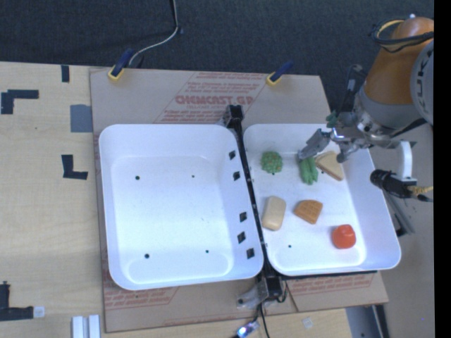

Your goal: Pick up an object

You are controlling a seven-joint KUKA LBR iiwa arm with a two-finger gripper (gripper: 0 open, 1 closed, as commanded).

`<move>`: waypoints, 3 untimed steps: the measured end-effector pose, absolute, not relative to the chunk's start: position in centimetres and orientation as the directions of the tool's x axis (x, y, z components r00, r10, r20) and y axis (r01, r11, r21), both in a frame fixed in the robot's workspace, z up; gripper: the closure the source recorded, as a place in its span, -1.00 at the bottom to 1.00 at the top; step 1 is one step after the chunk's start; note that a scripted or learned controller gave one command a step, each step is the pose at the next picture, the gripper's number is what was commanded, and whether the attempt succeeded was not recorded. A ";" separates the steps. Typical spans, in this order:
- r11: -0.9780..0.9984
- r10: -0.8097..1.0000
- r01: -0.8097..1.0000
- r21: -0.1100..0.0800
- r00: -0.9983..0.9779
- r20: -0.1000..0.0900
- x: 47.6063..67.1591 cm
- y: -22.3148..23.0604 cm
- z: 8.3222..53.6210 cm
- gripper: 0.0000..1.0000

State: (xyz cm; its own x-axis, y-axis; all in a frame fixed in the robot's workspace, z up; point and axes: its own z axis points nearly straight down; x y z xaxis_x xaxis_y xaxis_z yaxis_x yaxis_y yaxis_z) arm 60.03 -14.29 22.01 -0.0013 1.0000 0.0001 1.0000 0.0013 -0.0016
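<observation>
Fingers of the grey two-finger gripper (325, 145) were seen spread apart, nothing between them, poised above the right shallow white plastic bin (373, 210), apparently for a descent. Just beneath lay an elongated dark green pickle-shaped toy (308, 170) touching a pale tan wedge like cheese (330, 165). A knobbly green broccoli-like piece (271, 163), a smooth cream oblong block (274, 213), an orange-brown crusty chunk (309, 210) and a glossy red rounded object (344, 236) were scattered apart, presumably for separate grasps.
</observation>
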 end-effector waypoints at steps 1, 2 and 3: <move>-0.004 1.000 1.000 0.008 0.004 -0.006 56.6 -20.0 31.6 -1.00; 0.000 1.000 1.000 0.011 0.000 -0.004 52.2 -19.1 42.0 -1.00; -0.004 1.000 1.000 0.013 0.004 -0.008 48.2 -22.6 53.2 -1.00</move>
